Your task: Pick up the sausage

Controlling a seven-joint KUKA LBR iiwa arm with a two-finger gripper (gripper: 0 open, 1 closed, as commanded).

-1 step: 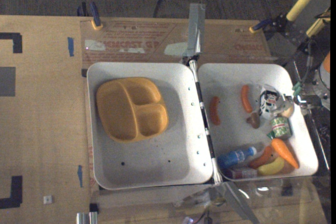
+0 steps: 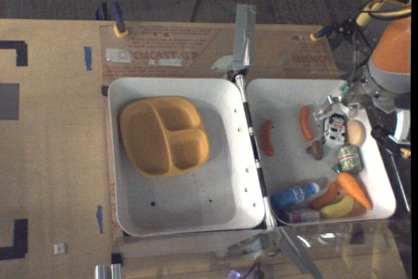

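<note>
A grey arm with an orange band reaches in from the right edge of the frame, its gripper poised over the upper right of the right bin. Whether anything sits in its grasp cannot be told from this angle; the metal parts blur into the clutter beneath.

Two sausages lie in that bin. One sausage rests just left of the gripper, upright in the frame and free of its neighbours. A second sausage lies farther left, near the wall shared with the left bin, well apart from everything else. Either would answer the task, though the nearer one looks the likelier target, given where the arm hangs.

Under and beside the gripper sit a small white toy, a pale egg-like piece and a brown lump. Below them a green can stands near the right wall. Toward the lower right corner, a carrot, a banana and a blue bottle crowd together (probably tumbled there at random, as loose goods do in a shallow tray).

The left bin holds an orange divided plate, set in its upper half.

The pick appears not yet done: both sausages lie flat on the bin floor.
</note>
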